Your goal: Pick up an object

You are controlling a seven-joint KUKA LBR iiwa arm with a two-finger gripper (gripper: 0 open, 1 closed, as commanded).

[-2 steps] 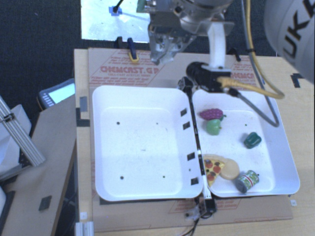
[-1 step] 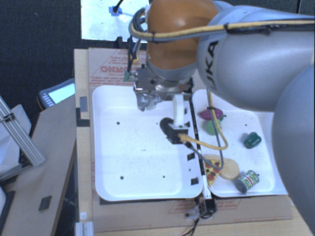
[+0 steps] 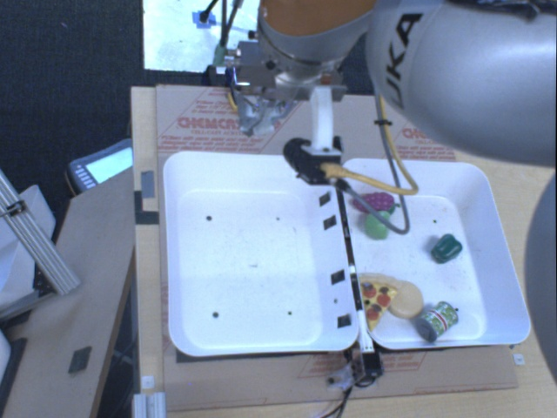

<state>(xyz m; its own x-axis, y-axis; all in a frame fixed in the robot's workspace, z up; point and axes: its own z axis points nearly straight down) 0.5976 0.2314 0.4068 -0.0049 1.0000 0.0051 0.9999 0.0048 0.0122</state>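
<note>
The gripper (image 3: 258, 122) hangs above the far edge of the left bin (image 3: 187, 233), over the printed cardboard sheet (image 3: 196, 122) that lies under both bins on the bench (image 3: 104, 259); whether it is open or closed cannot be made out, and nothing is visible in it. The grey arm (image 3: 461, 59) with its orange band (image 3: 309, 3) fills the upper right. All the objects lie in the right bin (image 3: 500, 259). Near its far left corner sits a purple bunch of grapes (image 3: 379, 202), with a small light green piece (image 3: 376, 226) just in front of it, and a yellow and grey cable (image 3: 387, 190) loops over this area. A dark green object (image 3: 446, 248) lies apart toward the right side. At the near edge, a pizza slice (image 3: 376, 299) rests against the divider between the bins, a round tan piece (image 3: 406, 301) touches it, and a small can (image 3: 436, 320) with a green label lies tilted just beside that.
</note>
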